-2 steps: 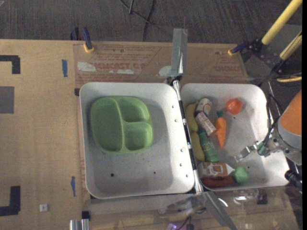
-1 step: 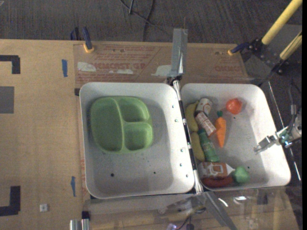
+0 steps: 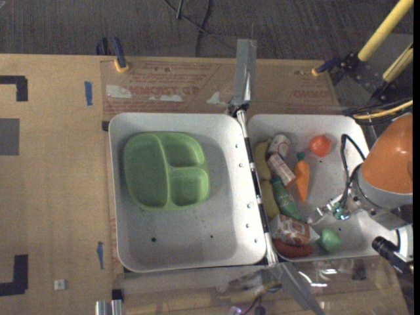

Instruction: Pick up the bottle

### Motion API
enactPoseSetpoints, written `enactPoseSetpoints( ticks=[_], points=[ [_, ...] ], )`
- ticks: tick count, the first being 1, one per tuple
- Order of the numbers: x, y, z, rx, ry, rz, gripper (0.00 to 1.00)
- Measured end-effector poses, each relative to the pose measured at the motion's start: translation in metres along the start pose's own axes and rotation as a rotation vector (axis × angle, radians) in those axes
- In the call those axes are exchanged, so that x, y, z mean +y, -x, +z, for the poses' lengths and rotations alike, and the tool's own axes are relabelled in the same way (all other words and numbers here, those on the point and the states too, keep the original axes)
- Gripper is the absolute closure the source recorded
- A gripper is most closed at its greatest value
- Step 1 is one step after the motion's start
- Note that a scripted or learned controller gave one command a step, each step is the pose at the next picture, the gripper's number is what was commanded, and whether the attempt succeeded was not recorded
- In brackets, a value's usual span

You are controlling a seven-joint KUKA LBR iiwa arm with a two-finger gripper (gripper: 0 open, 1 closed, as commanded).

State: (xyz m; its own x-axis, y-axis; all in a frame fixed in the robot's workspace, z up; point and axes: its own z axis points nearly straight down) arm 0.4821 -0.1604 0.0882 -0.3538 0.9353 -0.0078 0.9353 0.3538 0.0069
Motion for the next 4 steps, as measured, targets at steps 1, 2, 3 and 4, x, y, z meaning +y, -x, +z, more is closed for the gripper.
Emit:
enactPoseSetpoints(
  ticks=[1,2,3,4],
  points=[
    [0.04,-0.101,-0.095,0.007,-0.011,0.377,0.0],
    [0.017,-0.051,-0.09,0.008,-0.011,0.259,0.0],
    [-0.004,0.009,0.0,0.006,-0.002,0.304,0.0],
    [-0.003,0.013,-0.009,-0.005,0.002,0.307,1.0]
  ],
)
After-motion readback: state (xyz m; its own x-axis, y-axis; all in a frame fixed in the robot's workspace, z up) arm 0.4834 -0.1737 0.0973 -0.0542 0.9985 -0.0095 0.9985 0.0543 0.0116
